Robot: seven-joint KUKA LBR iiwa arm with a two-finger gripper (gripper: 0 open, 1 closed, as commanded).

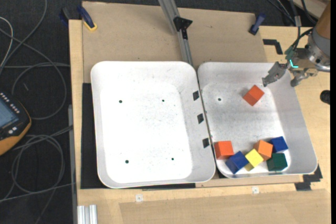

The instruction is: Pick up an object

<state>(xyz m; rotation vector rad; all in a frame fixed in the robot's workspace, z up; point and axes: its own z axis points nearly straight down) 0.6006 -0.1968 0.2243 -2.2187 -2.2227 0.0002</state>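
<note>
The lone orange cube (pixel 253 95) lies by itself on the floor of the right bin (pixel 294 113), and it looks like the easiest thing to pick. It sits tilted, 1 corner turned toward the bin's near side. Well below the orange cube, against the bin's near wall, 6 more cubes crowd together: a second orange cube (pixel 224 149), a blue cube (pixel 237 161), a yellow cube (pixel 254 158), another orange one (pixel 265 148), a blue one (pixel 279 144) and a dark green cube (pixel 277 162). Several of these touch.

The tool (pixel 286 75) hangs to the right of the lone orange cube and a little farther back, near the bin's far right rim, apart from the cube. Its 2 fingers stand spread, with nothing between them, so it is open and empty.

The step in hand seems to be the approach: no grasp is made yet. The next move calls for shifting the tool left over the cube, turning the fingers to meet its flat faces, descending and closing.

To the cube's left, the left bin (pixel 105 113) sits on the tabletop (pixel 131 34).
</note>
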